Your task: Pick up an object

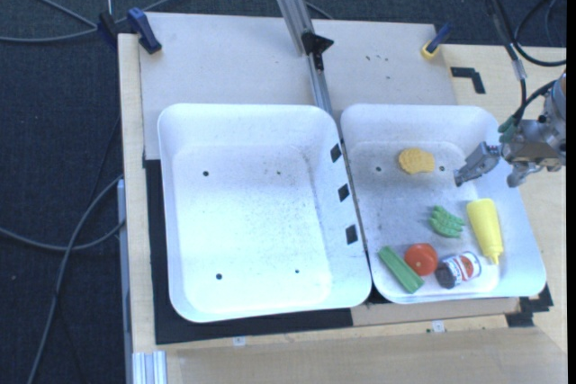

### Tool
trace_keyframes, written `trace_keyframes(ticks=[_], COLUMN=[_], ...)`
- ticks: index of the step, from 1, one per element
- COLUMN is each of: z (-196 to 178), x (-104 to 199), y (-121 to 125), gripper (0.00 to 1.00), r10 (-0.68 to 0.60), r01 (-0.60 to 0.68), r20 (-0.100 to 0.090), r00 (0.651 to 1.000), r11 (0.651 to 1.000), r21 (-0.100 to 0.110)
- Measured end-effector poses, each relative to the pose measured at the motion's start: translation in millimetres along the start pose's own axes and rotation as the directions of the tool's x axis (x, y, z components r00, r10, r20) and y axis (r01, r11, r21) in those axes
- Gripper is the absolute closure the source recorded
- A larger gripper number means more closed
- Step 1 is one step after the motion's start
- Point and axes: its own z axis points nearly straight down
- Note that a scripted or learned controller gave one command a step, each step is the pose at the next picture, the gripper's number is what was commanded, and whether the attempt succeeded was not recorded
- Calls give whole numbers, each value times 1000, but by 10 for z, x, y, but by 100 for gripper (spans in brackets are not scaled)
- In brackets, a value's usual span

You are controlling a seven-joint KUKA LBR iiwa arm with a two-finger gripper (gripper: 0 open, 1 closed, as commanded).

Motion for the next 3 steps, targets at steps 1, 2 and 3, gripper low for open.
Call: trace_keyframes(ticks=[1,2,3], z=[1972,1820,395], x=[-89,-102,-186], y=[122,144,298], gripper=[0,100,100], r10=[0,1,0], r01=[0,-1,1], r20=[0,3,2], r00=[1000,1000,1000], r11=[1000,1000,1000], r21=[1,-8,-9])
